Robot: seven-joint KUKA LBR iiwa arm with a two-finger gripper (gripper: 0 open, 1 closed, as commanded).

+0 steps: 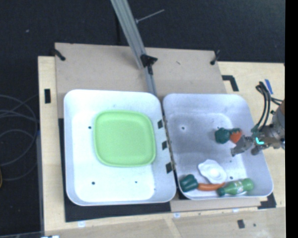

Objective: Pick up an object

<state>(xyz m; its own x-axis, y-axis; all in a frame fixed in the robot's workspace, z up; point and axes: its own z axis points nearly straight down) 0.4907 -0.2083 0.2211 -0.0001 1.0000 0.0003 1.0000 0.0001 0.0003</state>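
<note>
While the gripper (248,148) hangs at the right bin's (188,108) right side, whether its fingers are open or closed cannot be told. The nearest object, a green and orange toy (226,135), lies just left of it. Risk: an off-centre descent could push the toy aside.

The right bin (188,108) has bare floor at its top and left, while a green-and-orange toy (225,135), an egg (213,171), a carrot (210,186) and a bottle (237,186) crowd the rest.
</note>
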